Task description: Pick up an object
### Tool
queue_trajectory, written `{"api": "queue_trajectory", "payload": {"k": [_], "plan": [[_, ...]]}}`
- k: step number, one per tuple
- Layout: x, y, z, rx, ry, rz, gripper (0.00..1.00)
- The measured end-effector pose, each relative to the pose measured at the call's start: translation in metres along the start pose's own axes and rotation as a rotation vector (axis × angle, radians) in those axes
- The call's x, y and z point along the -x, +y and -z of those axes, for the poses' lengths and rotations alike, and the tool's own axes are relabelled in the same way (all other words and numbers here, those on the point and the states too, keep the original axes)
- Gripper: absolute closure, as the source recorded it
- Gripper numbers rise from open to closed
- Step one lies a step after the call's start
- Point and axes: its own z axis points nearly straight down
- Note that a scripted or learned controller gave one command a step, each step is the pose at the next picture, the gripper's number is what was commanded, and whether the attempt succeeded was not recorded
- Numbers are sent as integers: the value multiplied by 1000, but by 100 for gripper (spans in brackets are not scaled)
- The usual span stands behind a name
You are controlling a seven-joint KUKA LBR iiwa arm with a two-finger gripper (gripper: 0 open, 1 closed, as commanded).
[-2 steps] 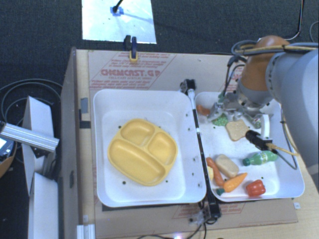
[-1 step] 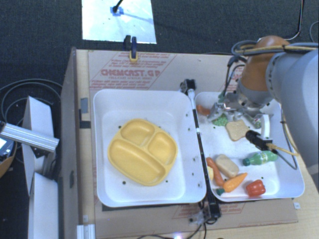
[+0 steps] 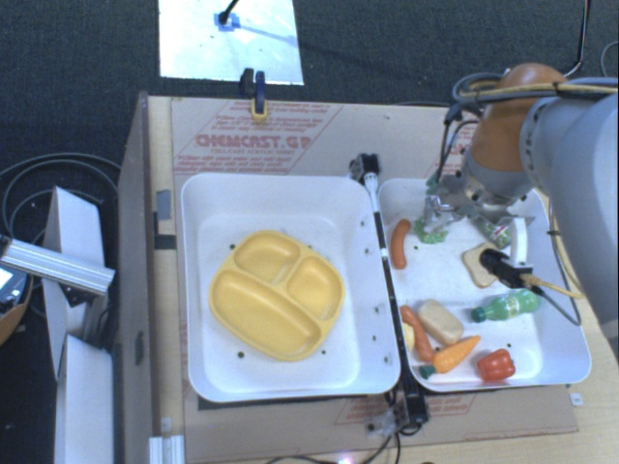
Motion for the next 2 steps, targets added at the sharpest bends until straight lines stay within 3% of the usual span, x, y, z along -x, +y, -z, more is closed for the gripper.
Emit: {"api": "queue_trajectory", "payload": {"k": [1,2], "plan": [[64,-52,58,-3,-1,-6,100],[-35,-96,78,-6,3,-3,100]]}}
